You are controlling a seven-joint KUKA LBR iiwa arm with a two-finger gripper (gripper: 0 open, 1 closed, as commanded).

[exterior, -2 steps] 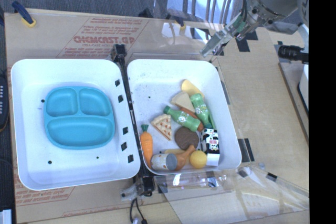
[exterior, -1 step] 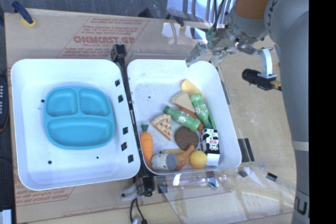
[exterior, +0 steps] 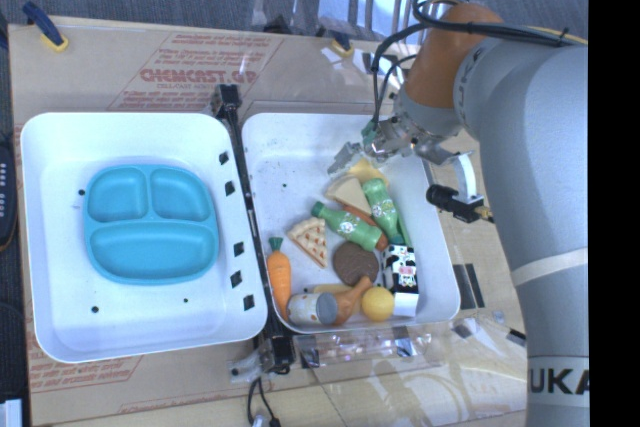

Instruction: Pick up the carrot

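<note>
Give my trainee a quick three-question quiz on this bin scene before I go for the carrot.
1. True or false: the carrot lies in the left bin.
2. What sits in the left bin? A) milk carton B) blue divided tray C) green bottle
3. Toward which end of the right bin does the gripper hover?

Key: 1. False; it is by the right bin's left wall. 2. B, the blue divided tray. 3. The far end.

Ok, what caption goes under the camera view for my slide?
Robot gripper hovers over the right bin of toy food; the carrot lies by its left wall, and a blue tray sits in the left bin.
</note>
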